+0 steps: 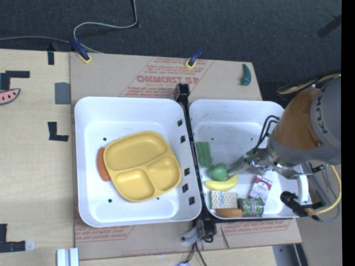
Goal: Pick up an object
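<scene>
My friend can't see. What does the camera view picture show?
A grey and orange robot arm reaches its hand into the right white bin, toward a green apple and banana. The left bin holds a yellow divided tray.

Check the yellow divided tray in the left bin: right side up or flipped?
Right side up. The yellow tray shows its three hollow compartments facing the camera, lying flat in the left bin, partly over an orange object.

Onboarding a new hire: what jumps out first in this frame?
The big yellow divided tray filling the left bin, an orange item peeking out at its left edge. Then the arm reaching into the right bin, its end effector by a green fruit and banana.
</scene>
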Robot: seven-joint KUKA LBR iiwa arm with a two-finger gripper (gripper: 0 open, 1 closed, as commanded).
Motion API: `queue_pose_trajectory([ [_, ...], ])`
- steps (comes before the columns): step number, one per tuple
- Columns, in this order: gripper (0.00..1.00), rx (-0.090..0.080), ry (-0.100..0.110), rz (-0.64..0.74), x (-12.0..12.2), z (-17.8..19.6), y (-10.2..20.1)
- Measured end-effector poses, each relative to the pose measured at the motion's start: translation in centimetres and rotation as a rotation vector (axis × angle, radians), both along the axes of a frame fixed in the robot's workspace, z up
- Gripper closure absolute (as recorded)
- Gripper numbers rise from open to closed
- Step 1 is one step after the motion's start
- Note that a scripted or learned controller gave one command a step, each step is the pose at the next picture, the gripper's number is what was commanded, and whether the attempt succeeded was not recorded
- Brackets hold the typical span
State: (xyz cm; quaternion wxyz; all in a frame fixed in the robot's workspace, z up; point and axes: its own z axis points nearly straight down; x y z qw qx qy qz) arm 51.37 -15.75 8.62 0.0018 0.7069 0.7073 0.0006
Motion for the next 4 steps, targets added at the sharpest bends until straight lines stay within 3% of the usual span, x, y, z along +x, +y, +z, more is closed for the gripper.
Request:
queue_pose_trajectory([
  [1,1.0,-0.001,-0.001,-0.001,0.1,1.0,-0.1],
  [2,1.0,0.001,0.002,0.001,6.3,13.2,4.3],
  [3,0.0,0.001,0.004,0.001,6.3,13.1,4.2],
  [4,0.0,0.002,0.0,0.001,0.7,0.0,3.2],
])
